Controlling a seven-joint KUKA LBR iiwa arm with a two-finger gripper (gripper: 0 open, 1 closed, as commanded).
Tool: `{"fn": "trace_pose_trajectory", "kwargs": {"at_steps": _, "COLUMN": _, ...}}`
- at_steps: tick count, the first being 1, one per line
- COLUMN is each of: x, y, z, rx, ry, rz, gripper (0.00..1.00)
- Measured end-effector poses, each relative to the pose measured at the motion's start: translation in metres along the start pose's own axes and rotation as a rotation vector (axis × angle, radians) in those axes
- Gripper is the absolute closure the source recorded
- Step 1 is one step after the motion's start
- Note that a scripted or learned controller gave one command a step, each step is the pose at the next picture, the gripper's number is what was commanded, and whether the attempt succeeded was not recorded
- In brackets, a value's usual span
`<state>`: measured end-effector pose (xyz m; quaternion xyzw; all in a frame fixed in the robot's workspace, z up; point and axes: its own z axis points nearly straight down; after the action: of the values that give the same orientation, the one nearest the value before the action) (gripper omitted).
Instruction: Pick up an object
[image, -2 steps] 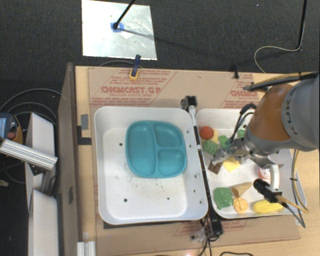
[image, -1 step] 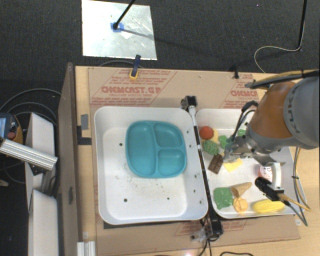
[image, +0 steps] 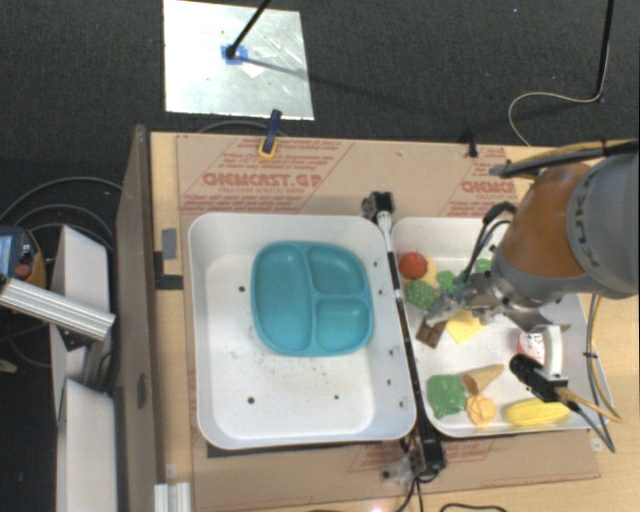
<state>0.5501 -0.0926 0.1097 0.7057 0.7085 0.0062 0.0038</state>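
1. Broadly, the tabletop (image: 250, 165) carries two white bins: the left bin (image: 225, 400) holds a teal divided plate (image: 310, 298), and the right bin (image: 440, 235) at 3 o'clock holds the small toys.
2. Reaching in from 3 o'clock, the grey arm (image: 590, 235) hangs over the right bin, its gripper (image: 470, 295) low among the pieces near the bin's centre.
3. Whether the jaws are open or closed, I cannot tell; the wrist hides them.
4. Candidates lie close together: a yellow wedge (image: 462, 328) and a brown block (image: 431, 333) just beside the gripper, a red ball (image: 413, 265) and a green piece (image: 422, 294) at 10 o'clock of it.
5. Likely risk: such crowding lets the jaws shove neighbours aside or close on an edge, so the piece slips free.
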Motion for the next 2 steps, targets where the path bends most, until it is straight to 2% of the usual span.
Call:
{"fn": "trace_pose_trajectory", "kwargs": {"at_steps": 1, "x": -0.013, "y": 0.062, "z": 0.027, "rx": 0.009, "ry": -0.005, "rz": -0.002, "gripper": 0.00}}
{"fn": "trace_pose_trajectory", "kwargs": {"at_steps": 2, "x": -0.003, "y": 0.110, "z": 0.028, "rx": 0.065, "ry": -0.008, "rz": -0.008, "gripper": 0.00}}
